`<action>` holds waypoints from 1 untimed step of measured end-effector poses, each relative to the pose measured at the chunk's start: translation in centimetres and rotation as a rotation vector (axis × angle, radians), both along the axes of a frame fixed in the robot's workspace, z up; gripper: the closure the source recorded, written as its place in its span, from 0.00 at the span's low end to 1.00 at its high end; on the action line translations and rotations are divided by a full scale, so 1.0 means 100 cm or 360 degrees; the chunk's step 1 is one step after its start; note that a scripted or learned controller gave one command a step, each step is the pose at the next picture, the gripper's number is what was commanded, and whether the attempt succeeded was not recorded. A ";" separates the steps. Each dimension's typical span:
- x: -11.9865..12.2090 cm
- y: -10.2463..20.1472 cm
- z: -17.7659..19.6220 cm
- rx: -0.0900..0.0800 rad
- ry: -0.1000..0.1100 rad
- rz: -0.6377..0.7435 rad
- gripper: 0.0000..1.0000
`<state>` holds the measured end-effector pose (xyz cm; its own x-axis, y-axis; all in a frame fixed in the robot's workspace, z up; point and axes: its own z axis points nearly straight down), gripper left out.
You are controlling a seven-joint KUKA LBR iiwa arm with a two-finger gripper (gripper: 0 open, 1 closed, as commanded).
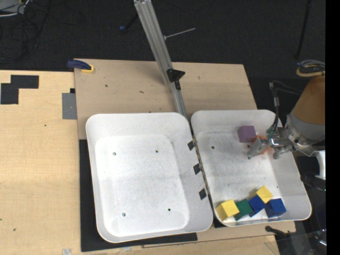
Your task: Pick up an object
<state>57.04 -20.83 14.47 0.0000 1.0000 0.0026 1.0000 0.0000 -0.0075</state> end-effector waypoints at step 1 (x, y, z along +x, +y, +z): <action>-0.001 0.001 -0.054 -0.0001 -0.0002 -0.0002 0.00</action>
<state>56.95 -20.71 9.10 0.0013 1.0000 0.0020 1.0000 -0.0013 -0.0059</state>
